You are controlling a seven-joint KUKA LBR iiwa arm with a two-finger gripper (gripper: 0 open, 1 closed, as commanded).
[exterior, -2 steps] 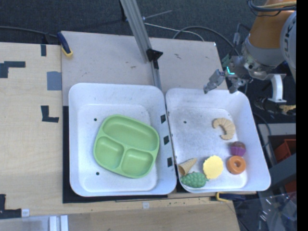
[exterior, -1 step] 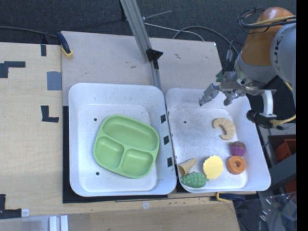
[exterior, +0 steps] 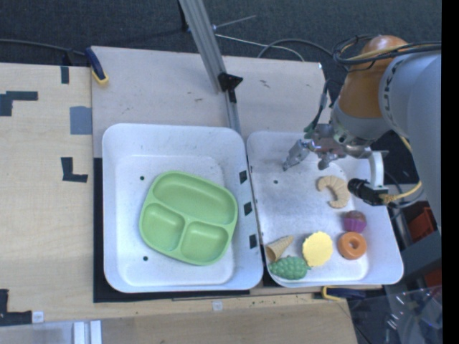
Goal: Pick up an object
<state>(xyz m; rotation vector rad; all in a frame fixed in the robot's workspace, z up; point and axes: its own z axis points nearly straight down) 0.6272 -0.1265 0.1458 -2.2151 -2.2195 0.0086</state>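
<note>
The claw (exterior: pixel 308 158) hangs released and empty over the bare upper part of the right bin (exterior: pixel 276 192), and the croissant (exterior: pixel 333 190), the nearest object, lies just toward the view's lower right of it, its curved length running roughly down the bin.

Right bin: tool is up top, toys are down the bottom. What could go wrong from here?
1. The tool hangs over a bare part of the right bin; closing here would likely catch nothing.
2. The green bumpy toy, cone and yellow disc crowd the bin's near rim; a grasp may catch two or hit the wall.
</note>
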